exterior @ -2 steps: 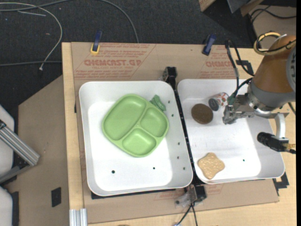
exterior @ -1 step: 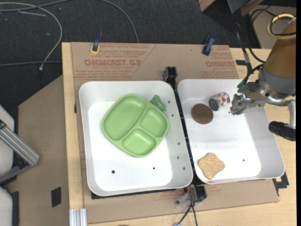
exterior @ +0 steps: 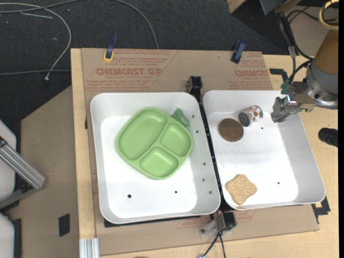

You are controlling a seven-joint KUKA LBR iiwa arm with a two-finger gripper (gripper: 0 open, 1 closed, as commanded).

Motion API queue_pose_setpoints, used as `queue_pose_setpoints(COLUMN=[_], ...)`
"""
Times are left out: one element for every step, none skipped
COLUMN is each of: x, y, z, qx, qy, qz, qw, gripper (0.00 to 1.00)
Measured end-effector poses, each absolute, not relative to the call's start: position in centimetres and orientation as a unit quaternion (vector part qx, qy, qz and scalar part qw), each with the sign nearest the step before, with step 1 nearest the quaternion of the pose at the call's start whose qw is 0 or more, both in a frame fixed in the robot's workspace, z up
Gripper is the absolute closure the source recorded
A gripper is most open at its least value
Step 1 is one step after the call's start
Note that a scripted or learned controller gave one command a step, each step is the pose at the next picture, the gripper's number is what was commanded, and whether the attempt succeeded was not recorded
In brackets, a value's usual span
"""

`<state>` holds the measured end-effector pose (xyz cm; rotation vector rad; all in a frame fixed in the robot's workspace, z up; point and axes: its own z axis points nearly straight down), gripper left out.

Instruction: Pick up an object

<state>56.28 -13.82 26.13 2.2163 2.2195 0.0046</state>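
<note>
grey metal claw (exterior: 280, 112) of mine hovers at the right bin's (exterior: 301, 165) far edge; i cannot tell its state. nearest lies a small tipped red-and-white can (exterior: 250, 115), just beside a brown round disc (exterior: 230, 129). it may roll away if nudged.

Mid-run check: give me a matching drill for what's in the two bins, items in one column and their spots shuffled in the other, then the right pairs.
Items:
1. green three-compartment plastic plate
2. round dark brown cookie-like disc
3. tan toast-shaped piece
4. small red-and-white can lying on its side

Places:
A. right bin, near corner by the divider
B. left bin, centre
C. right bin, far side, closest to the hand
D. right bin, just left of the can

Pairs: 1-B, 2-D, 3-A, 4-C
</note>
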Motion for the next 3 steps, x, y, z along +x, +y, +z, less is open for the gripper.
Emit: queue_pose_setpoints(x=[56.7, 58.0, 59.2], y=[-9.5, -4.2, 2.1], z=[25.3, 23.7, 23.1], qx=[0.705, 0.705, 0.705], qy=[0.709, 0.709, 0.71], qz=[0.0002, -0.0004, 0.0011], qw=[-0.002, -0.002, 0.0], gripper=[1.0, 1.0, 1.0])
